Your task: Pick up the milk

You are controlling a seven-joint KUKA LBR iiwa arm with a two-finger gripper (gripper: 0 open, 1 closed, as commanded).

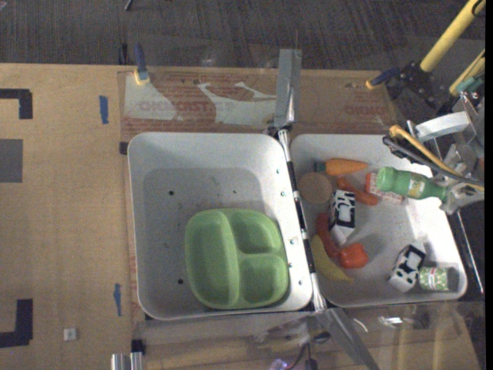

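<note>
- I am looking down on the worktop, which is carrying two shallow white bins side by side.
- The left bin is holding a green divided plate, lying flat toward its near right corner.
- The right bin is holding the task items and the clutter.
- I am seeing two black-and-white cartons. One milk carton is lying near the bin's left side, just beside a brown round item and touching the upper end of a red pepper.
- The second carton is sitting toward the near right corner, just beside a small green-labelled can.
- A carrot is lying at the far side of the bin, and a banana is lying along the left wall near the front.
- A green bottle is lying on its side toward the bin's right wall.
- The arm's end, the gripper, is hanging at the bin's right edge, close to the bottle's cap end. I cannot tell how it is set, nor whether it is touching the bottle.
- Both cartons are resting in the bin, well apart from the gripper.
</note>
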